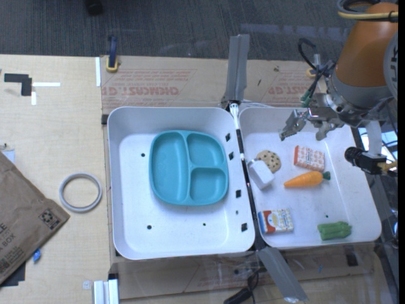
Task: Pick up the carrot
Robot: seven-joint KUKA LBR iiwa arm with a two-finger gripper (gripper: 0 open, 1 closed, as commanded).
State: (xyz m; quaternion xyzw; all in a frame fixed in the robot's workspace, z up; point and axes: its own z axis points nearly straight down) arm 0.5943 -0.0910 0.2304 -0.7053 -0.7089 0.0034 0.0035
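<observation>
Above the far edge of the right bin point(373, 223), the end effector point(307, 125) hangs with its two fingers spread apart, nothing between them. Below it the carrot point(306, 180) lies flat on the bin floor, orange with a small green tip pointing right, just beneath a small red and white carton point(309, 158) and right of a cookie point(269, 161).
</observation>
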